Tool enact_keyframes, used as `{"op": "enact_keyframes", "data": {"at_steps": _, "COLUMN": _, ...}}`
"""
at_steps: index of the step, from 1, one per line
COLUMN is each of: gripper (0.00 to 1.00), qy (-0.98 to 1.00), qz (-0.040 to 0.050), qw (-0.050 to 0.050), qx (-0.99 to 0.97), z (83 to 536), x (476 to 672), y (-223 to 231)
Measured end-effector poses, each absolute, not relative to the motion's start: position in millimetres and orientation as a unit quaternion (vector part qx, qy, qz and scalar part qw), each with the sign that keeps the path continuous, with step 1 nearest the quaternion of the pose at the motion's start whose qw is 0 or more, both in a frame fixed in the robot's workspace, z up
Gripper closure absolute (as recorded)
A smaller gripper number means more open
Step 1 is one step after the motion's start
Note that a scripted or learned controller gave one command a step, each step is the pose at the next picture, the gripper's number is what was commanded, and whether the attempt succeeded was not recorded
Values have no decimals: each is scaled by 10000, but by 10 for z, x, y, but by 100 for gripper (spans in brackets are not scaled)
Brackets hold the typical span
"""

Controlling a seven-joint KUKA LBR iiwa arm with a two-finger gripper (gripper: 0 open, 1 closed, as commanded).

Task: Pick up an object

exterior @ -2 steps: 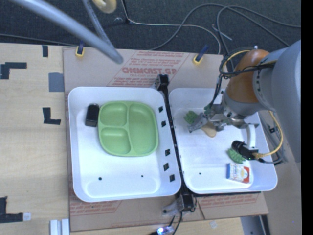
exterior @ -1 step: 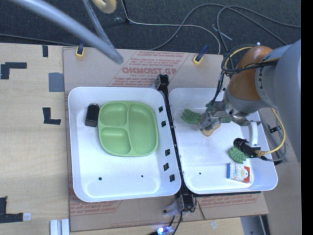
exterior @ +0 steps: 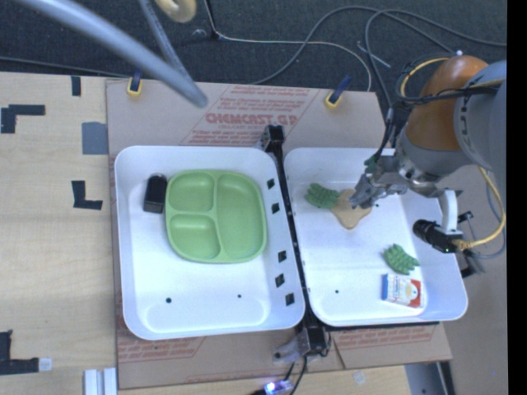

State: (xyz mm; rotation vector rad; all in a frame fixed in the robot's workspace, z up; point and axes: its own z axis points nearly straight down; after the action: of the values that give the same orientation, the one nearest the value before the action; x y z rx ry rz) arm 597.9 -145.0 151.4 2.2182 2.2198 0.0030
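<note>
In the right bin [exterior: 428,311], my gripper [exterior: 363,197] hangs low over a tan piece [exterior: 350,215] lying near the bin's middle back. Its tips reach down to that piece's top edge. A green leafy item [exterior: 322,195] lies just left of the tan piece. Another green leafy item [exterior: 400,258] rests toward the bin's front right, and a small white and red box [exterior: 403,290] sits just in front of it. The arm, grey with an orange band [exterior: 440,97], comes in from the right.
The left bin [exterior: 140,303] holds a green divided plate [exterior: 216,216] and a small black block [exterior: 155,193] at the plate's left. Black clips run along the seam between the bins [exterior: 284,245]. Cables trail over the dark floor behind the bench.
</note>
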Motion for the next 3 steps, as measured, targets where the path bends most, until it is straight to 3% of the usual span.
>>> {"op": "enact_keyframes", "data": {"at_steps": 1, "gripper": 100, "qy": 7077, "qz": 12, "qw": 19, "qx": 7065, "z": 2033, "x": 5991, "y": -1447}}
{"op": "enact_keyframes", "data": {"at_steps": 3, "gripper": 100, "qy": 7096, "qz": 6, "qw": -7, "qx": 7046, "z": 2098, "x": 6021, "y": -400}}
